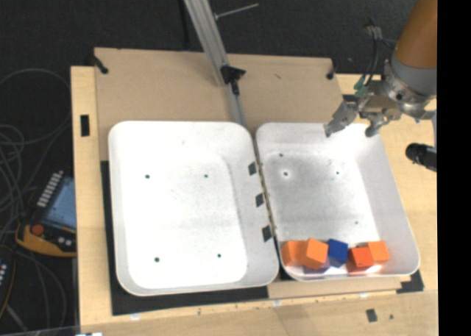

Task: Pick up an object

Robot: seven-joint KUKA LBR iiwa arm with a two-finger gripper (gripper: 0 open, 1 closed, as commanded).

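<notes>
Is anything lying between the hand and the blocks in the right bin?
Nothing visible does. The hand is open over the right bin's far edge; the orange and blue blocks sit clustered against its near wall, with bare bin floor between them.

A single camera is fixed above the bench [309, 77] and looks down at a slant, seemingly from the near edge. It stands far enough back to take in the left bin [176, 143] and right bin [383, 180] whole, plus dark floor beyond. The arm [419, 33] enters from the right.
</notes>
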